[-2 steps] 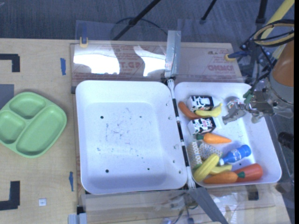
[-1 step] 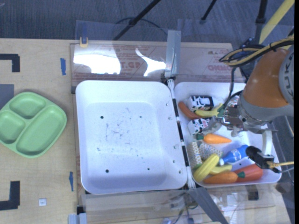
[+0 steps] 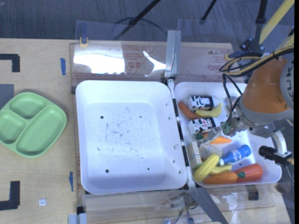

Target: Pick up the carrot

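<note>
The claw [image 3: 224,130], grip state unclear, hangs in the right bin [image 3: 275,174], behind the carrot [image 3: 243,173].

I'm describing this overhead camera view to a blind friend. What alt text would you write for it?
A grey and orange robot arm reaches from the right into the right-hand white bin, its claw low among toy food: a carrot near the front wall, bananas, and a blue bottle. A green divided plate sits at far left.
</note>
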### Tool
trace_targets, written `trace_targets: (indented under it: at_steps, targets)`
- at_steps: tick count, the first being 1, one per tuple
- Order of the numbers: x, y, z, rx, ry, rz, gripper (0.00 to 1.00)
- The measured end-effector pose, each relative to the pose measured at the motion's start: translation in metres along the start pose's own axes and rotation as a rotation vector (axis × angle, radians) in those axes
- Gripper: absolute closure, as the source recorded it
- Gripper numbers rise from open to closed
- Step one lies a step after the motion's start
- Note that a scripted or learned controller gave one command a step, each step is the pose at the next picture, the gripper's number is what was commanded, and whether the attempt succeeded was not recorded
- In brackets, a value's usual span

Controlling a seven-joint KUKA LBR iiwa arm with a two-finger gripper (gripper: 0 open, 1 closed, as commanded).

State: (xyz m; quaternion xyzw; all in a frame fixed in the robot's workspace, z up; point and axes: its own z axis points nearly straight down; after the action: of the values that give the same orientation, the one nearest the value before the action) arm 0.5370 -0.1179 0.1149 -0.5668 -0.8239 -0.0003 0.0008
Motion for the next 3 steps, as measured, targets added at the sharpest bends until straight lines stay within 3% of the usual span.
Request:
trace_targets:
  at_steps: [1,2,3]
  targets:
    - [0.009,0.002,0.021,-0.019,-0.008,-0.074,0.0]
    - [-0.105,-0.005,-0.006,-0.004,-0.005,-0.133,0.0]
    - [-0.034,-0.008,-0.046,-0.002,-0.002,-0.185,0.0]
